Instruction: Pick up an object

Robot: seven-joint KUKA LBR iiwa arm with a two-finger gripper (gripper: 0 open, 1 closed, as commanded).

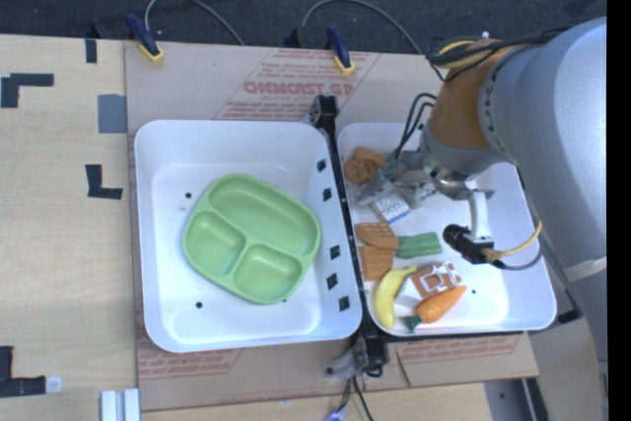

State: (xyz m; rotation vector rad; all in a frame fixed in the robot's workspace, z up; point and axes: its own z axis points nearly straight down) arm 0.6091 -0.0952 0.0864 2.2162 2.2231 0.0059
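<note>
My gripper (392, 178) hangs low over the back left part of the right bin (523, 296). It is directly over a brown toy (363, 163) and a small white and blue packet (392, 208). The arm's wrist hides how the gripper meets them. In front of these lie two brown waffle-like pieces (375, 249), a green strip (418, 245), a yellow banana (386, 296), a small white and orange box (434, 278) and an orange carrot (441, 304).
The left bin (163, 311) holds a light green divided plate (251, 238). A black divider (335, 212) runs between the bins. The big grey arm (562, 143) covers the right bin's far right side. Cables lie behind the bench.
</note>
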